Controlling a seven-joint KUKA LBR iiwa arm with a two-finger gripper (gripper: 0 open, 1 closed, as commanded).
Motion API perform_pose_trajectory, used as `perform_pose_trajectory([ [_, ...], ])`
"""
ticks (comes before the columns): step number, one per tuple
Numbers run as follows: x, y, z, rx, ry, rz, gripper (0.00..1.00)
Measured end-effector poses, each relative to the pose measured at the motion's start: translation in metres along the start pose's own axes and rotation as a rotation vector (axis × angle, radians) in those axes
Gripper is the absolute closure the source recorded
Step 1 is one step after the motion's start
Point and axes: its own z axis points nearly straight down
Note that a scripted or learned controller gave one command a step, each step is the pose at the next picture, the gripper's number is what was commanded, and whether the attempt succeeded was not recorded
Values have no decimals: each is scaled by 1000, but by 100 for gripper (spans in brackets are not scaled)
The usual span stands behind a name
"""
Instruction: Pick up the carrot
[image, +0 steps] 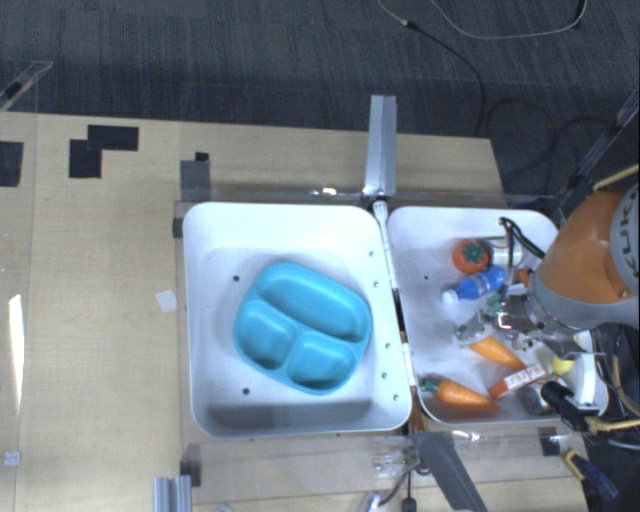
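- Target: orange tapered toy carrot with a green stub (462, 393). It lies flat against the near wall of the right white plastic bin (430, 235), at its near-left corner, green end toward the left and pointed tip toward the right.
- Handling, my read: small moulded plastic, so light and stiff, not fragile. The smooth round skin is probably slippery, and the taper would tend to squeeze it out of a pinch.
- Where to grip: across the thick body just right of the green stub, fingers closing across the long axis. The near wall crowds one side, so clearance there looks tight.
- Look: bright orange, glossy, short cone, dark green tuft at the fat end.
- Just right of it: small red-and-white labelled item (518, 379), close to the carrot's tip.
- Behind that: a second orange wedge-shaped piece (495, 350), similar colour, so there's a risk of picking the wrong thing.
- Two-finger gripper (507, 322) sits above that wedge, near the blue plastic bottle (477, 287); can't tell its state, since clutter and the arm hide it. Nothing seen held.
- Farther back: round orange-red toy with a green top (469, 256).
- Left white bin (205, 300) carries a blue three-compartment tray (300, 325), well apart from the carrot.
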Motion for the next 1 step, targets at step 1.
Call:
perform_pose_trajectory([
  [1, 1, 2, -9, -4, 0, -3, 100],
])
